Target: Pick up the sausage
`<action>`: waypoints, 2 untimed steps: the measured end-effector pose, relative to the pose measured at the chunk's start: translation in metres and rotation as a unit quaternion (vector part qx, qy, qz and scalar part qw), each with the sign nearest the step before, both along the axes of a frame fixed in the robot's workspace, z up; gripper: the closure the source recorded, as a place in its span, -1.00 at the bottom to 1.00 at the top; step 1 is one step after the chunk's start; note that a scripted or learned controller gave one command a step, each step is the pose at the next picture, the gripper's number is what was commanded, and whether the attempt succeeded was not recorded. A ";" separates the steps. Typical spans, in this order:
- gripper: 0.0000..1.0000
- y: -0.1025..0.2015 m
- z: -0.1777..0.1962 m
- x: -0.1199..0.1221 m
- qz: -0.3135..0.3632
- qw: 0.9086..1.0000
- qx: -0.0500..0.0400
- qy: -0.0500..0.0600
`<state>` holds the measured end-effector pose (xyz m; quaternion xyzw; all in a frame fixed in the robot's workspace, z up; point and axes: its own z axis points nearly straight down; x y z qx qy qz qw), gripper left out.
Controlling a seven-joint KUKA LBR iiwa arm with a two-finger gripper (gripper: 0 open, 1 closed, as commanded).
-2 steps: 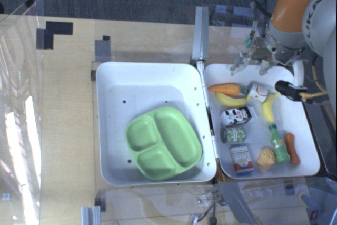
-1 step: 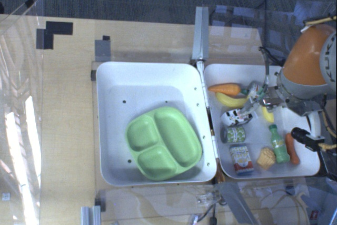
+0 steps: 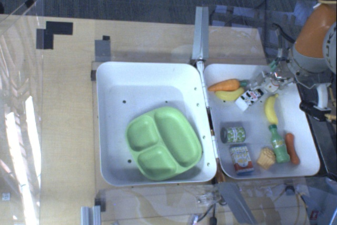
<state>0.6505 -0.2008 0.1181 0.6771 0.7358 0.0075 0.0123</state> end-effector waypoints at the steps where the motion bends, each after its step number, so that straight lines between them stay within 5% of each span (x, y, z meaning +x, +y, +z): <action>1: -1.00 0.017 0.018 -0.137 0.029 0.999 0.002 0.013; 2: -1.00 -0.004 0.008 -0.113 0.028 1.000 0.002 0.013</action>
